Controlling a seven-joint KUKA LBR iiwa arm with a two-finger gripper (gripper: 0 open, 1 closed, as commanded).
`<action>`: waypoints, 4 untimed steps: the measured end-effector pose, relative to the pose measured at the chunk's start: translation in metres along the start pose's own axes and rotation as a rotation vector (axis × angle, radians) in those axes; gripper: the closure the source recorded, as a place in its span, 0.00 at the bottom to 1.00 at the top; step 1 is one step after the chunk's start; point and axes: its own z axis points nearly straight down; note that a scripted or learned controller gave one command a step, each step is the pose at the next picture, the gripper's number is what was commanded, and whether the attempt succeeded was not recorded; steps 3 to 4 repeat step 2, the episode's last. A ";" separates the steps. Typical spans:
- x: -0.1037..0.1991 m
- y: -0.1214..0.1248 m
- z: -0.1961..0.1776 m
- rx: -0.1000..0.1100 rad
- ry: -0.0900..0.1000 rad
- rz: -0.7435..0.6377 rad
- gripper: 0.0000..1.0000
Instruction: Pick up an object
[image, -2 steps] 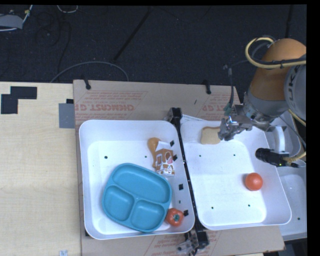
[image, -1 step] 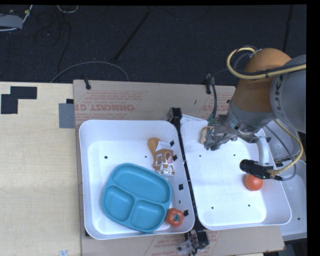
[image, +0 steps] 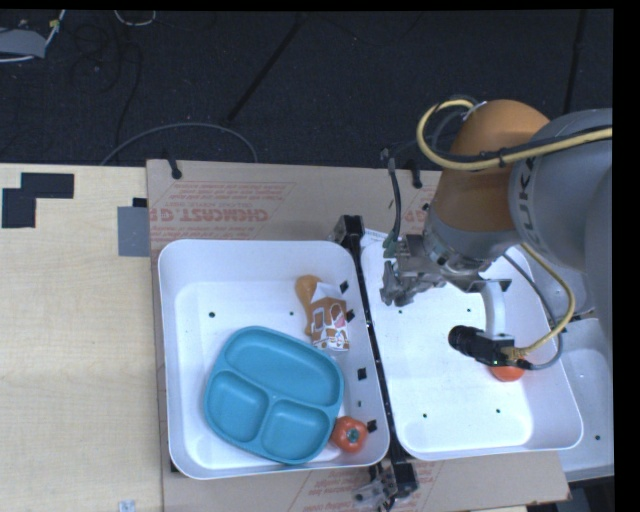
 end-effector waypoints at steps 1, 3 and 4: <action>0.048 -0.022 -0.011 0.000 0.000 0.000 1.00; 0.093 -0.039 -0.020 0.001 0.000 -0.001 1.00; 0.093 -0.039 -0.020 0.001 0.000 -0.001 1.00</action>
